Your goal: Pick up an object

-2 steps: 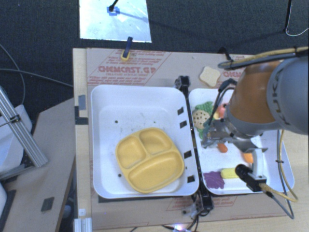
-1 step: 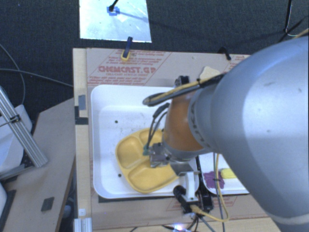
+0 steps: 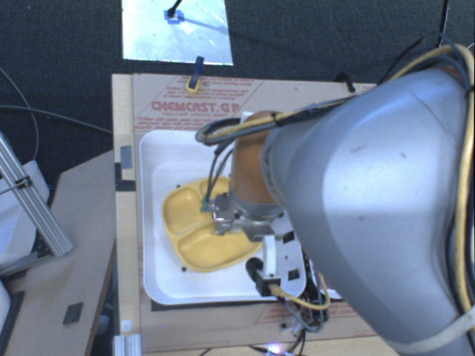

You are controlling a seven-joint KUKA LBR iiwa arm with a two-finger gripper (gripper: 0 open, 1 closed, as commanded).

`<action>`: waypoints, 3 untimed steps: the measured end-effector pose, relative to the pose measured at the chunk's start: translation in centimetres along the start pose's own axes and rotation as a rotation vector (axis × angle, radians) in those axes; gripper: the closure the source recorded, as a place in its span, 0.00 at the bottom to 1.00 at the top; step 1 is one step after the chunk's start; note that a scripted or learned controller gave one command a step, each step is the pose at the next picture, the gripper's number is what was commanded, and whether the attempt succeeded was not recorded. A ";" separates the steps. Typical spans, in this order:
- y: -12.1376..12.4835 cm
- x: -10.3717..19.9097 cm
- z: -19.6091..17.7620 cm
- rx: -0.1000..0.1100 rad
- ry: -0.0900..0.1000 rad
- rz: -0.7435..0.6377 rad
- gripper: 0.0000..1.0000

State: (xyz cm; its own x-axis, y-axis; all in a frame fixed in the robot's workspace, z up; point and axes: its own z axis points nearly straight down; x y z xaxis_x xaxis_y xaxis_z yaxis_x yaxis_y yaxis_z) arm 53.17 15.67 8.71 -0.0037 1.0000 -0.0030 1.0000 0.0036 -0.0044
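Claw [image 3: 220, 219] is hanging low over the left white bin [image 3: 158, 170], sitting right at the inner edge of the yellow divided plate [image 3: 191, 232]; contact with the plate is unclear from this angle. Whether the claw is spread or pressed together cannot be told, since the wrist is blocking it from above. Grey arm [image 3: 364, 199] is reaching in from the right and bending steeply down, its bulk covering most of the right side of the bench. Orange band [image 3: 249, 170] is showing just above the wrist, with dark cables looping around it. The plate is lying flat in the middle of the bin, its compartments facing up, and a tiny dark speck [image 3: 183, 268] is sitting just beside its lower rim. The bin is resting on a cardboard sheet [image 3: 215, 102] with red lettering. A small blue and yellow item [image 3: 195, 75] is lying at the sheet's far edge, well apart from the bin.
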 end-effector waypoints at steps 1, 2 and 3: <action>-1.0 -0.5 -23.9 -0.022 0.010 -0.002 1.00; 5.7 -4.3 0.4 -0.010 0.001 0.006 1.00; -0.7 -2.5 -8.5 -0.008 0.007 -0.002 1.00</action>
State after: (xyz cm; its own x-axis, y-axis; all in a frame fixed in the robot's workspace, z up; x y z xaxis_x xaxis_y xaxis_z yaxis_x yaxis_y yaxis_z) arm 52.51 13.17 17.17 -0.0061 1.0000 0.0035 1.0000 0.0061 0.0035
